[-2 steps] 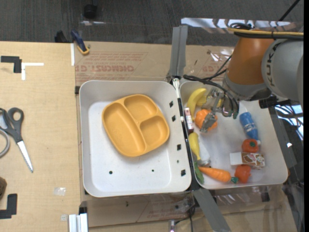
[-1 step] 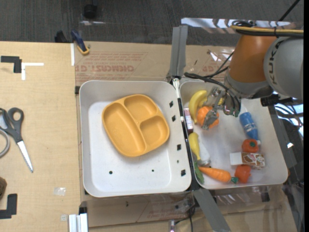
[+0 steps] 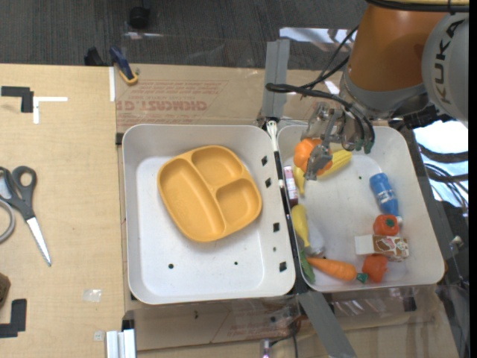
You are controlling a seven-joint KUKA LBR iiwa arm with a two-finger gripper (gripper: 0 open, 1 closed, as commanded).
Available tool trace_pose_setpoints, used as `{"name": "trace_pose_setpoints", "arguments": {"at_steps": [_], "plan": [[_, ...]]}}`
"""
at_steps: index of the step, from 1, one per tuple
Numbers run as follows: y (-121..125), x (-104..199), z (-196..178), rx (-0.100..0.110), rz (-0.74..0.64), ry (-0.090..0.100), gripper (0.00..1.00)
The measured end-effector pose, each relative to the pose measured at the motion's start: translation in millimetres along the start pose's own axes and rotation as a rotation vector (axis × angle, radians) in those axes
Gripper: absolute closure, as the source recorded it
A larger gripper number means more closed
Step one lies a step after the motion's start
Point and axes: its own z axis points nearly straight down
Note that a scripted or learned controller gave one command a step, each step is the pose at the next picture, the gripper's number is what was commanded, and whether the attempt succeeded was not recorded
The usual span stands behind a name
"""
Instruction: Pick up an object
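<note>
Gripper (image 3: 322,155) low in the right bin (image 3: 417,200), fingers seemingly pinching the toy corn cob (image 3: 335,161) beside the orange fruit (image 3: 303,154); grasp looks made, lifting clear remains, carrot (image 3: 333,268) untouched well below.

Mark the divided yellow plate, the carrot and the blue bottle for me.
divided yellow plate (image 3: 195,203): camera view, on the floor of its long compartment.
carrot (image 3: 333,269): camera view, on the middle of its orange body.
blue bottle (image 3: 384,194): camera view, on the middle of its blue body.
</note>
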Motion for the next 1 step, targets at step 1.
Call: {"name": "trace_pose_setpoints", "arguments": {"at_steps": [1], "plan": [[28.7, 40.2, 17.5, 0.005, 0.671, 0.005, 1.00]]}}
